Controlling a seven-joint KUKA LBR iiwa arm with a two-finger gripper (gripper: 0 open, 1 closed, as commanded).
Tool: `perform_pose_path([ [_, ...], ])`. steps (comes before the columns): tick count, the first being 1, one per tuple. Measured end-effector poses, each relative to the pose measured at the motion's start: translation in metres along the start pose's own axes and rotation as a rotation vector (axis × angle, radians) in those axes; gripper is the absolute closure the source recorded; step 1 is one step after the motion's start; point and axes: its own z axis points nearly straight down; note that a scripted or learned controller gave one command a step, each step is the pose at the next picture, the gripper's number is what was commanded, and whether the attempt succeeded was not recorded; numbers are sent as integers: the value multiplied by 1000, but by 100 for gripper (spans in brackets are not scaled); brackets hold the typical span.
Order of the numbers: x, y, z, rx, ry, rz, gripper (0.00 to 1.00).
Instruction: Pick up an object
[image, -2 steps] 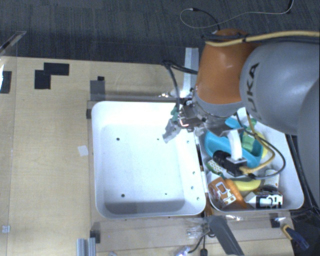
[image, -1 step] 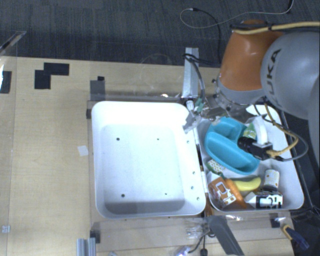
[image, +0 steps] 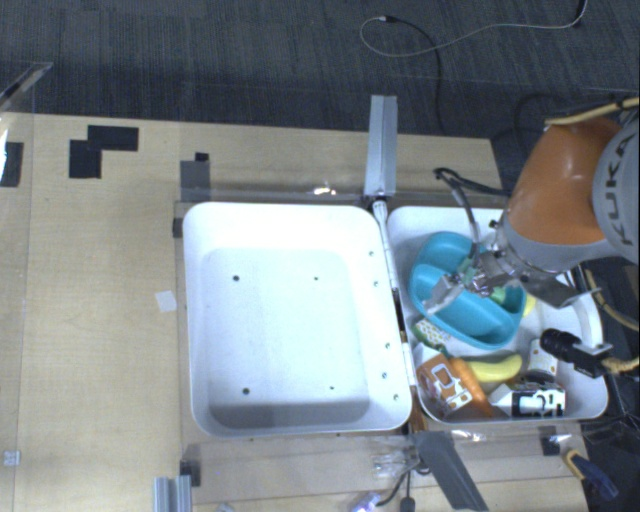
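Observation:
My gripper (image: 468, 282) is low in the right bin (image: 400, 262), right over a blue bowl-like object (image: 470, 305) that lies tilted in the middle of that bin. A second blue piece (image: 447, 252) curves up behind it. Just in front of the blue object lies a yellow banana (image: 495, 369). An orange box (image: 450, 385) with white marks sits at the bin's front left. A black item with a white label (image: 538, 403) rests at the front right. A small green and white piece (image: 430, 333) peeks out at the blue object's left edge.
The left bin (image: 285, 315) stands beside the right one, with a metal divider post (image: 381, 150) behind their shared wall. The grey and orange arm (image: 570, 195) covers the right bin's back right corner. Black tape marks (image: 100, 148) lie on the bench at far left.

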Motion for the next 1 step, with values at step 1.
perform_pose_path([
  [1, -68, -70, 65, -1, 0, -15, 0],
])
